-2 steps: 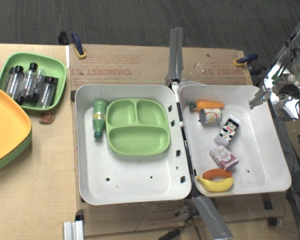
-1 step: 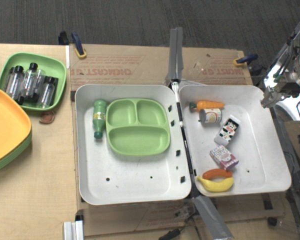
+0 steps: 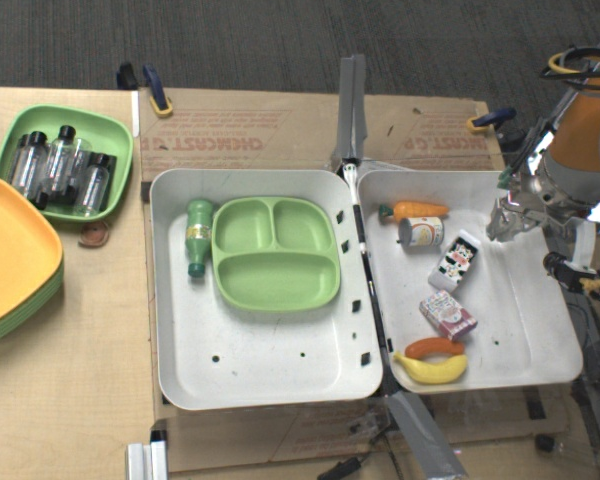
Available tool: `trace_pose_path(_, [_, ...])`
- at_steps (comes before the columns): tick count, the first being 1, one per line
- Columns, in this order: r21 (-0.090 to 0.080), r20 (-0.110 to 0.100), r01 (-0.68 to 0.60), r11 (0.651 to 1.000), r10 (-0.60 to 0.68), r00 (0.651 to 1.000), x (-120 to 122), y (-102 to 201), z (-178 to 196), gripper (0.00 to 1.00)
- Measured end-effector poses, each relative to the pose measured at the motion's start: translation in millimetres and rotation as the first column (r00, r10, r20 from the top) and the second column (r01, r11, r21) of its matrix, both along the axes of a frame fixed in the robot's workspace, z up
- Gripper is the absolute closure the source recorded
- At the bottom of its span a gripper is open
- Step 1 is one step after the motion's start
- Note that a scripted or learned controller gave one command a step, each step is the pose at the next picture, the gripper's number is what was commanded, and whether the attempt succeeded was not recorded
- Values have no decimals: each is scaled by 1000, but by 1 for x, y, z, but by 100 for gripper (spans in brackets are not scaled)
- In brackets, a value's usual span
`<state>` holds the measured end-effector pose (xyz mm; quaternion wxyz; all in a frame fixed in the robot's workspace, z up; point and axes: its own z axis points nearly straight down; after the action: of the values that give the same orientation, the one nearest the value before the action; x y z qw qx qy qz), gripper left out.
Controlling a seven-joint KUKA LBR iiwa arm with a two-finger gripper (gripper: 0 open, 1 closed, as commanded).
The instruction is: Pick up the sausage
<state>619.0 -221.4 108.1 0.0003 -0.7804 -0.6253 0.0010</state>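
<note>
The sausage [image 3: 435, 347] is a short reddish-orange curved piece at the front of the right bin [image 3: 540, 358]. It lies right against the top of a yellow banana [image 3: 432, 369]. My gripper [image 3: 503, 224] hangs over the right bin's far right part, well behind and to the right of the sausage. It holds nothing that I can see.
The right bin also holds an orange carrot [image 3: 420, 209], a small can [image 3: 421, 232], a black-and-white carton [image 3: 458, 260] and a pink box [image 3: 447, 315]. In the left bin [image 3: 270, 368] are a green divided plate [image 3: 275, 251] and a green bottle [image 3: 198, 236]. Trays sit on the bench at the left.
</note>
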Motion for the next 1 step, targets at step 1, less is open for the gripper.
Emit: trace_pose_path(1, [1,0,-102,995,102,995,-39,13,-17,100])
